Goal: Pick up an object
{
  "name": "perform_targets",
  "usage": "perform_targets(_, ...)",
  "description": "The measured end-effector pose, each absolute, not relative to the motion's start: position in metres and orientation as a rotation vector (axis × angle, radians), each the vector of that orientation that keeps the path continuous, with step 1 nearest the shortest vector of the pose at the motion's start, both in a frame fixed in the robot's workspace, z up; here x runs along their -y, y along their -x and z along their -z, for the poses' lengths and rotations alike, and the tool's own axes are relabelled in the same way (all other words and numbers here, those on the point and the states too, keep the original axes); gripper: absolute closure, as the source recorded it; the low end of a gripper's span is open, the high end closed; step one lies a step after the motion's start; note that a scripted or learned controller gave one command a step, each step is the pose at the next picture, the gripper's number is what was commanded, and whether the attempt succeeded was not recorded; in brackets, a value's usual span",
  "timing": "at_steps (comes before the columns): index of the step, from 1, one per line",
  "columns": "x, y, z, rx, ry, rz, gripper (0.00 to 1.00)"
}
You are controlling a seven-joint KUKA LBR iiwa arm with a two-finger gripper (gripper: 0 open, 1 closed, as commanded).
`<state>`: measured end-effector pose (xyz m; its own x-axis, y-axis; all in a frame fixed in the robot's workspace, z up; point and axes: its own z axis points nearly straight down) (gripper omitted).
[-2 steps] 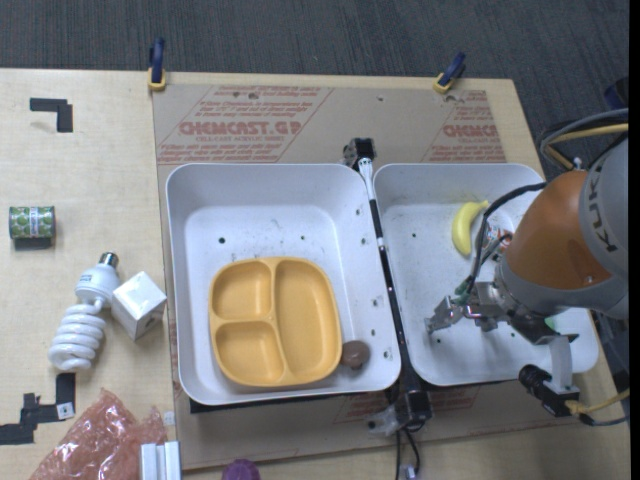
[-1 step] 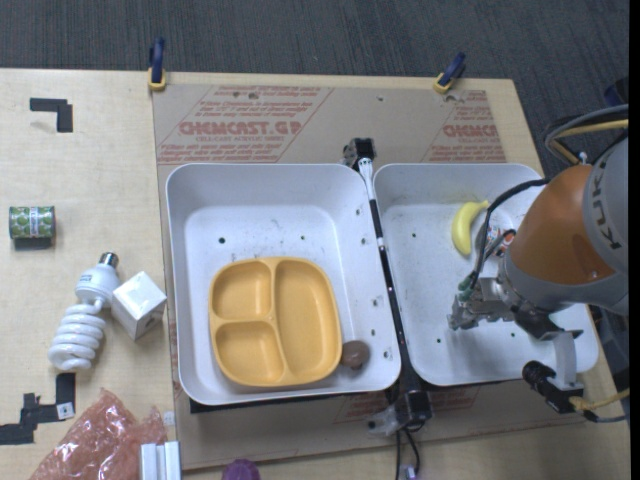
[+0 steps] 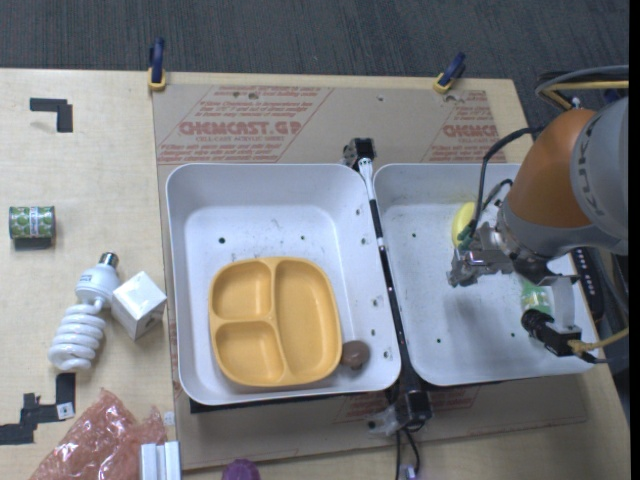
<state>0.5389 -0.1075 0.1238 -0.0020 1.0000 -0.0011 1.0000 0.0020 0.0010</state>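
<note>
Closest to me, on the counter (image 3: 90, 168) and off to the near left of the yellow plate (image 3: 275, 320), lies a pink mesh bag (image 3: 100, 436). A white spiral bulb (image 3: 82, 318) and a small white cube (image 3: 139, 304) sit left of the plate, outside its bin. The plate itself, with three compartments, lies flat in the left bin (image 3: 190, 203), towards that bin's near side. A small brown lump (image 3: 354, 354) touches the plate's near right corner. To the right of the plate, in the right bin (image 3: 420, 363), the grey arm (image 3: 570, 183) reaches in and its fingers (image 3: 462, 271) point down over the bin floor. I cannot tell whether they are wide or narrow, and I see nothing between them. A yellow object (image 3: 463, 222) lies just beyond them, at the same distance right of the plate. Far left of the plate a green can (image 3: 31, 224) lies on its side. Farthest back, beyond the plate, two blue clamps (image 3: 156, 63) pin the board edge
</note>
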Motion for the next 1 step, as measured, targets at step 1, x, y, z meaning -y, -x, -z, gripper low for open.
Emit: perform_targets(1, 0.1711, -0.5409, -0.0925, -2.221, -2.220, 0.001, 1.00)
